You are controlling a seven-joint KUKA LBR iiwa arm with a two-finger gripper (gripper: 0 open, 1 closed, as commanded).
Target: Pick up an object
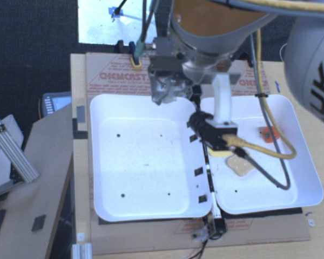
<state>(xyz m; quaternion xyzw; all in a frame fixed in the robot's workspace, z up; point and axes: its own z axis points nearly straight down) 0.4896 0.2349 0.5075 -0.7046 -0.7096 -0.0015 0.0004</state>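
Progress looks early, nothing lifted. Left bin (105,161): white floor with a few small dark dots, and I can make out no pickable thing on it. Gripper (164,93) hangs over that bin's rear right corner, close to the back wall and near the seam between the bins. It is shadowed and seen from above, so I cannot tell whether it is spread or pressed together; nothing visible in it. Arm (216,9) comes down onto it from upper right. Past the seam, the candidates all lie in the right bin (291,171). Yellowish bit (220,154) at its left side is partly hidden, object or cable, cannot tell. Tan piece (241,167) lies flat just beside it. Orange piece (269,134) sits farther right and back, apart from the tan one, with a cable passing close. Judgement: no grasp made, and the gripper is over the wrong bin for these pieces. Left to do: cross the seam, come down on one piece, close, lift.
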